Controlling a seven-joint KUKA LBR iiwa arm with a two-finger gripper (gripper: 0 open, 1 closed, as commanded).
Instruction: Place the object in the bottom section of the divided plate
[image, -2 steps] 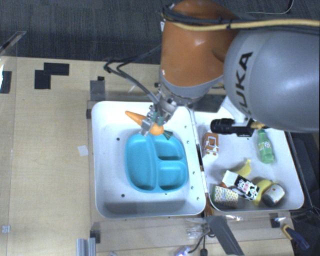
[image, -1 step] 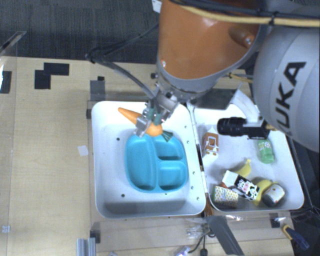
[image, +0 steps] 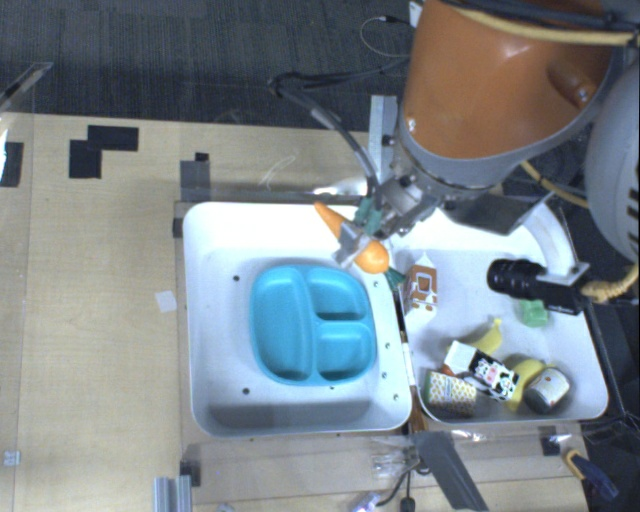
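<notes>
camera view, nearest first: on the tabletop (image: 90, 300), the right bin (image: 455, 318) holds a patterned box (image: 452, 392), a yellow toy (image: 522, 378) and a grey rounded thing (image: 549, 390) at its near end. a green block (image: 533, 314) and a white-and-orange carton (image: 422, 286) lie farther back. the blue divided plate (image: 300, 322) lies in the left bin (image: 215, 300). just beyond the plate, over the rim between the bins, the hand (image: 358, 238) grips the orange carrot-shaped toy (image: 373, 258). its long axis slants, pointed tip far-left, round end near-right.
</notes>
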